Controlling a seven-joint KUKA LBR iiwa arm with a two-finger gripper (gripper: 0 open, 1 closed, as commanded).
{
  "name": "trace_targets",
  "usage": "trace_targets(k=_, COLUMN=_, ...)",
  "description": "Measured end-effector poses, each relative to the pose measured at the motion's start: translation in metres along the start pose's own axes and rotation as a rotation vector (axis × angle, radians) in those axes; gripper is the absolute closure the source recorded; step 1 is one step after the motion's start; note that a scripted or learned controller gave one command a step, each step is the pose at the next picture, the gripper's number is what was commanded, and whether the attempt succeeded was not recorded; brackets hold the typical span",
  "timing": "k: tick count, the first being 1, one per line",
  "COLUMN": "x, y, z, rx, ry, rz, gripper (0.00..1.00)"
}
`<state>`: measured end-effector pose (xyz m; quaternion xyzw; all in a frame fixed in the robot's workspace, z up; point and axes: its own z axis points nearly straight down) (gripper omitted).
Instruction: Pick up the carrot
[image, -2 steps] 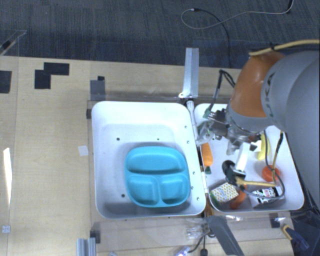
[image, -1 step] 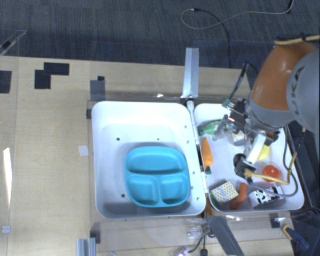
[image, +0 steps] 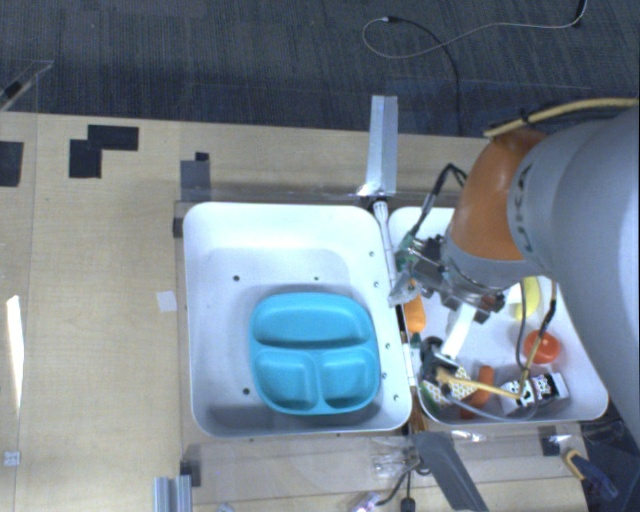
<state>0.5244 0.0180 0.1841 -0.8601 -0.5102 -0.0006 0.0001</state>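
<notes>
Two shallow white bins sit side by side, and the one relation that matters lies in the right bin (image: 585, 405), under the arm. The left bin (image: 215, 250) bears a blue divided plate (image: 314, 352) and has no part in the move. What reads best as the carrot (image: 413, 314) is a small orange piece pressed close to the right bin's left wall, just right of the ridge between the bins, near the frame's middle. Only a short stretch of it shows, so its long axis cannot be told for sure; it seems to run up and down the frame, along the wall. The gripper (image: 446, 345) hangs below the orange wrist band, a little to the lower right of that piece, near it but apart from it. Whether the gripper is released or clenched cannot be told, and nothing can be seen held in it. Judging from this, the coming move calls for a short shift toward the upper left, close to the wall. A second orange shape (image: 484, 396) lower in the clutter and an orange-red round fruit (image: 543, 347) could be mistaken for the target.
</notes>
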Motion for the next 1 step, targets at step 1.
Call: trace_targets(k=1, x=0.0, y=0.0001, z=-0.0001, rx=0.0, ry=0.0, rz=0.0, gripper=0.0)
